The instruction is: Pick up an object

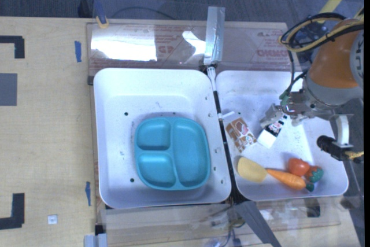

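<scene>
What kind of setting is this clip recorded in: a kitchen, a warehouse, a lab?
Most likely a robotics lab bench set up for grasping trials. Two white bins sit side by side on a taped wooden bench, a robot arm reaches in, and the contents are toys: a plastic carrot and a blue divided plate.

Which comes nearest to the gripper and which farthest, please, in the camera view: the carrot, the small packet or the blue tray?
From the gripper:
1. Small packet, just to its left in the right bin.
2. Carrot, below it near that bin's front edge.
3. Blue tray, in the left bin.

right bin (254,87) | white bottle (269,133) tilted; carrot (285,177); tomato (298,166); packet (240,132)
</scene>
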You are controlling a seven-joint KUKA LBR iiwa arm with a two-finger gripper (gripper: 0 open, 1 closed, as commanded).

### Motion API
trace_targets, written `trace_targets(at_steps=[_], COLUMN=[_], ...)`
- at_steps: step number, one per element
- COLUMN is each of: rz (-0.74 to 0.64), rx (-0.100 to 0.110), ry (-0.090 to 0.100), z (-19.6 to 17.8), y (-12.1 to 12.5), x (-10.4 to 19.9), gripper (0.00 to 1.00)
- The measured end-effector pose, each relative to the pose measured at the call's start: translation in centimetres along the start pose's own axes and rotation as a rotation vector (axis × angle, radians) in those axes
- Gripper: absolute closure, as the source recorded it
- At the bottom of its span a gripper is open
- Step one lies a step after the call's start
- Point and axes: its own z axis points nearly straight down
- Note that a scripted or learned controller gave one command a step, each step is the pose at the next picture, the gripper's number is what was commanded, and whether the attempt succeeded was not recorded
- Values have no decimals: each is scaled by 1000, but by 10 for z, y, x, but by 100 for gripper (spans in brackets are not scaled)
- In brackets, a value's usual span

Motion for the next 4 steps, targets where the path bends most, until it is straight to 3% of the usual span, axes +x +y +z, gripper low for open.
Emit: trace_targets(at_steps=[1, 2, 3, 4], rz=[-1, 62, 64, 121], rx=[-18, -14, -20, -20], ry=[-4, -1, -3, -1], z=[42, 43, 31, -81], y=[43, 3, 5, -56], x=[-11, 10, 9, 56], gripper=[0, 0, 100, 100])
